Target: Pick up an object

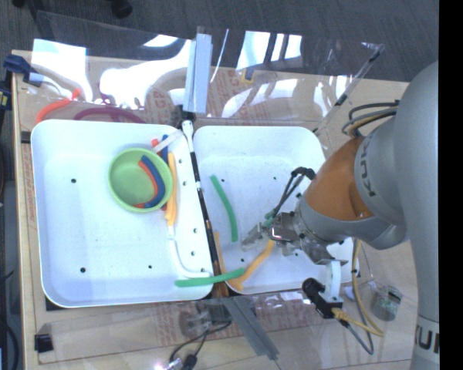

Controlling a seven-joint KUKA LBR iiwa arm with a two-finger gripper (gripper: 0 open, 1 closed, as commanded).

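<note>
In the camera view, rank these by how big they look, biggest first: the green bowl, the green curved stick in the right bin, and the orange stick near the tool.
1. green bowl, plainly largest.
2. green curved stick.
3. orange stick, partly hidden by the tool, so its rank against the green one is unsure.

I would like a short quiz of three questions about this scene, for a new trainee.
1. True or false: the green bowl lies in the right bin.
2. Which thing lies nearest the gripper? A) the green bowl B) the orange stick C) the red ring
3. Fill in: the green strip lies in the ___ bin.

Key: 1. False, it is in the left bin. 2. B. 3. right.
</note>
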